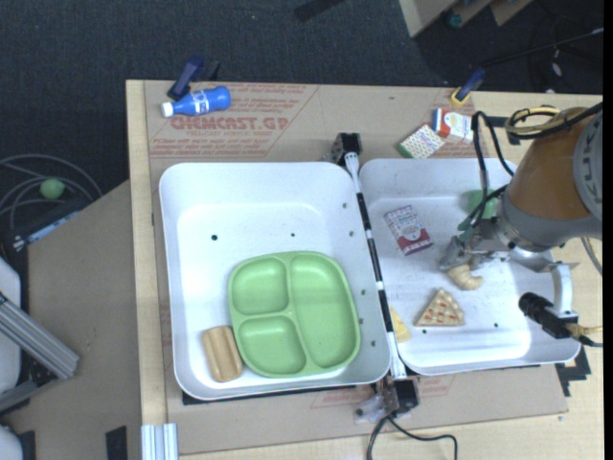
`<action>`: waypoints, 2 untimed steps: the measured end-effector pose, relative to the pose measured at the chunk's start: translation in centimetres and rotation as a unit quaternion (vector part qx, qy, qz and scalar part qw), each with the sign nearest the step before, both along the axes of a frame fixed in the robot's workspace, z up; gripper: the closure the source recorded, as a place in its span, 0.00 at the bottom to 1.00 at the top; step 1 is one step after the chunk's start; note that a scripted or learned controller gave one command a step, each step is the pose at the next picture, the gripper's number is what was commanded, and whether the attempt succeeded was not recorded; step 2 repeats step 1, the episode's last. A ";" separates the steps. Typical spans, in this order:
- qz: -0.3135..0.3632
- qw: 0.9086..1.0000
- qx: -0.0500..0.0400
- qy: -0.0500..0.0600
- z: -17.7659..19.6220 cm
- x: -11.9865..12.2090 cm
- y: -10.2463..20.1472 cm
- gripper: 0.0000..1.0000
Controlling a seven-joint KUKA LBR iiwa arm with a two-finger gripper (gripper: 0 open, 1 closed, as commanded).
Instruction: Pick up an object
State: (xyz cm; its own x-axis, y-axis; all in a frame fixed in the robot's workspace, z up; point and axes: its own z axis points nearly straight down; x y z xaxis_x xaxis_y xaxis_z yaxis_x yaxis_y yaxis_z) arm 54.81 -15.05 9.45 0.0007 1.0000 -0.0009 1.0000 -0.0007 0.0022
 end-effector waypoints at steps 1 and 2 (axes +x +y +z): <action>0.001 1.000 0.001 0.000 9.4 2.4 8.8 1.00; 0.001 1.000 0.001 0.000 9.4 2.4 8.8 1.00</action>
